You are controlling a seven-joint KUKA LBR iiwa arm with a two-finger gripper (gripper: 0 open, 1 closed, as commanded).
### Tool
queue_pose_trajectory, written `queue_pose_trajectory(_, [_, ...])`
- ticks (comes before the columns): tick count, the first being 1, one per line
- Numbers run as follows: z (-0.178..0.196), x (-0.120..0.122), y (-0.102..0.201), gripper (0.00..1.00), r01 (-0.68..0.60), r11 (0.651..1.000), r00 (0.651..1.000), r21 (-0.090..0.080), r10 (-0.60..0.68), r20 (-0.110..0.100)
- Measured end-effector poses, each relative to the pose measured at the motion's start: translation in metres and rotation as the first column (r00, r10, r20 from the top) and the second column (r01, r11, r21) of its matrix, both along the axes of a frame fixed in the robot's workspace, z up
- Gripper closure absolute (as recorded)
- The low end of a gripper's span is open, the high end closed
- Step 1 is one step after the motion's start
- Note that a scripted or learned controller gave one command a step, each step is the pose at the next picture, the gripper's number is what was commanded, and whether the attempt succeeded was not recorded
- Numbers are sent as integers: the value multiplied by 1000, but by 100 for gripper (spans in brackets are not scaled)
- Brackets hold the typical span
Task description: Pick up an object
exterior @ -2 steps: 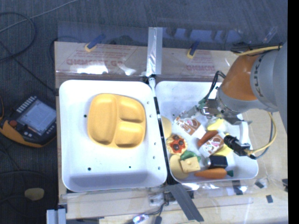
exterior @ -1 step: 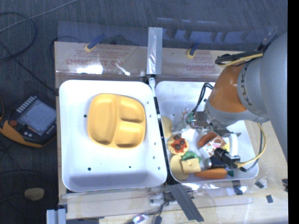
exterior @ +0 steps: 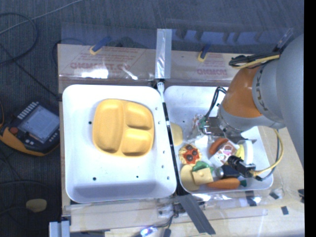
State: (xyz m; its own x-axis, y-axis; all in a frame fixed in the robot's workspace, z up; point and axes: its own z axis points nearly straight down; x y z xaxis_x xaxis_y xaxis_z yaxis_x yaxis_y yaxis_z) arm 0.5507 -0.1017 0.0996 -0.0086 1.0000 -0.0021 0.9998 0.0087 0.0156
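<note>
Glossy white plastic bins [exterior: 74,181] hold a smooth, shiny yellow plastic tray [exterior: 122,127] and plastic toy food [exterior: 217,167].

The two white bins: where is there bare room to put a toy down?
The left bin has bare white floor all round the yellow tray, widest along its near edge. The right bin is crowded with toy food under the arm; only its far left corner looks bare.

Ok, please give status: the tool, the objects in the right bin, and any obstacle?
Tool low in right bin, grip unclear. Toy food pile beside it, nothing lifted. Yellow tray apart in left bin.
</note>
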Motion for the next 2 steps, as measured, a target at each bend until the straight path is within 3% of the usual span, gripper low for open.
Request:
queue_pose_trajectory(1, [177,24,52,100,50,999,999,-2,-50,-17])
queue_pose_trajectory(2, [82,-46,59,100,0,1000,1000,2,0,-23])
